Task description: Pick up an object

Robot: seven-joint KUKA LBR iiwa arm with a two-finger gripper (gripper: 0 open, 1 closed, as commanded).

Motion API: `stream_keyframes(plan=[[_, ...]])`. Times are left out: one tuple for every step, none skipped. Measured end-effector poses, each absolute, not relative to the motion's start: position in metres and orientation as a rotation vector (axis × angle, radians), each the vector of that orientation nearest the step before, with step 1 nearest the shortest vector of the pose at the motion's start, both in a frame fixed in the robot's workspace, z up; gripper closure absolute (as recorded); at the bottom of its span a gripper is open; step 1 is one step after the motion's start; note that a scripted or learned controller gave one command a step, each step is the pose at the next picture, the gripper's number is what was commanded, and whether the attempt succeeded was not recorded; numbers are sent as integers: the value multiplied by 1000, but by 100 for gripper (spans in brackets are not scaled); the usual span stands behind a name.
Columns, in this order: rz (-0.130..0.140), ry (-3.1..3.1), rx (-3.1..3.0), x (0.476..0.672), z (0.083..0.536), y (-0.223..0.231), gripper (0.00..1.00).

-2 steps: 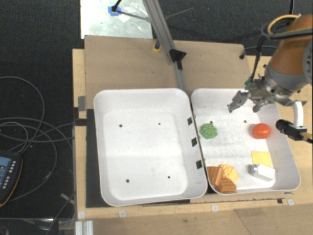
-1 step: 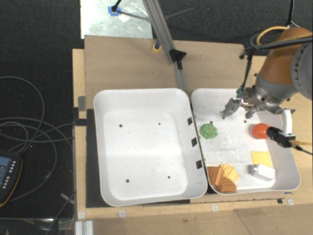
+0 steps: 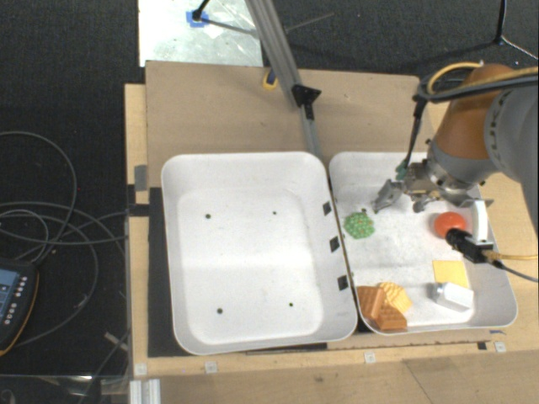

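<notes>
The right bin (image 3: 370, 171) holds several objects. A green knobbly ball (image 3: 360, 225) lies near its left wall. A red-orange ball (image 3: 449, 222) rests by the right wall, partly behind the arm's hardware. A yellow block (image 3: 450, 272) and a small grey-white piece (image 3: 451, 295) sit at the front right. An orange and tan wedge-like object (image 3: 384, 306) lies in the front left corner. My gripper (image 3: 403, 199) hangs over the bin's back middle, up and to the right of the green ball. It is open, with nothing between the fingers.
The left bin (image 3: 244, 251) lies beside the right one, joined by black clips along the shared wall. A grey pole (image 3: 282, 49) slants in from the top toward the bins. Cables lie on the dark floor at left.
</notes>
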State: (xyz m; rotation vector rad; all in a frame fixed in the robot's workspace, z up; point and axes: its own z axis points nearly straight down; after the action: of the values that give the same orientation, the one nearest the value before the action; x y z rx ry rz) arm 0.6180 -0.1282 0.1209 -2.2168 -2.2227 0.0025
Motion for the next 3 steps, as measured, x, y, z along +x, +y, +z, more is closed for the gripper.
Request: stream_keyframes(plan=[[-4,-2226,-2220,620,135,-129,100],[-7,-2230,-2222,621,199,-132,100],[-7,-2233,-2220,623,254,-132,100]])
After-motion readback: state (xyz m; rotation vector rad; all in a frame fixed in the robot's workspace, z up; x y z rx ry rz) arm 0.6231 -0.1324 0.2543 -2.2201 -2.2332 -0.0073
